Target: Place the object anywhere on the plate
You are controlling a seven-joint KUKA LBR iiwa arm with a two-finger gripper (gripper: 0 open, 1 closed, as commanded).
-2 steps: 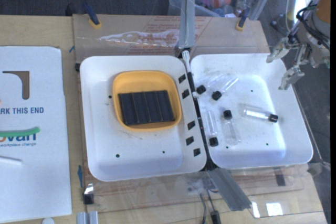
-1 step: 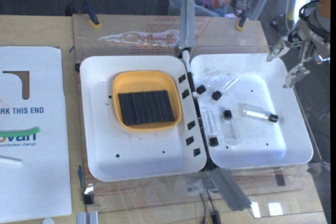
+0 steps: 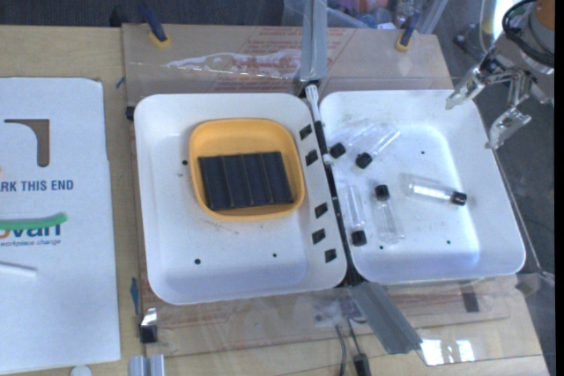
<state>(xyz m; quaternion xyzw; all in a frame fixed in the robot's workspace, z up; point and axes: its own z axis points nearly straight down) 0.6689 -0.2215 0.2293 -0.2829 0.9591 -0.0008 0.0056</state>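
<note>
The end effector (image 3: 484, 113) hangs at the frame's right edge, fingers spread wide, holding nothing — clear vials (image 3: 431, 189) lie in the right bin (image 3: 493, 251), the yellow plate (image 3: 244, 166) in the left bin (image 3: 167, 251).

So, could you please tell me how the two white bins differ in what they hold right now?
The left bin holds one yellow plate with a dark ribbed block on it; the right bin holds several small clear vials with black caps, scattered and lying flat. Both bins are shallow, white and rounded.
</note>
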